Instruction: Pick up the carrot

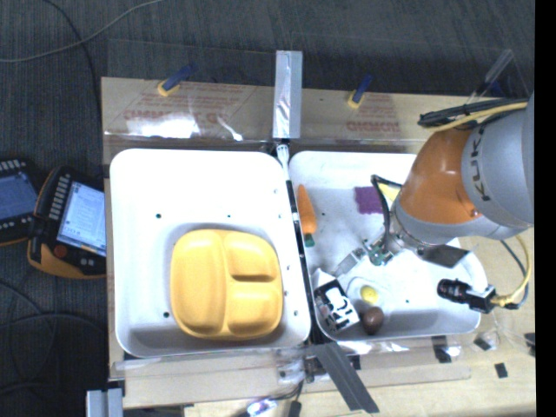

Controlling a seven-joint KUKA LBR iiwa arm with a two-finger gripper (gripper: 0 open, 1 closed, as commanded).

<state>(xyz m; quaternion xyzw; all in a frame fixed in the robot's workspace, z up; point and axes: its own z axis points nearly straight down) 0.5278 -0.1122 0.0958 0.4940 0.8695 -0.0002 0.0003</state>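
so the carrot (306, 213) lies lengthwise along the left wall of the right bin (408, 324), by the divider; slim, orange, smooth, tapered; untouched, so approach step imo; tool (375, 255) hangs mid-bin, well apart to the carrot's right; can't tell if released or clenched; next move calls for shifting left & aligning w/ the long axis, wall close; nearby: purple piece (368, 199), yellow ball (369, 294), brown round thing (372, 319); left bin (139, 181) holds a glossy yellow divided tray (228, 283).
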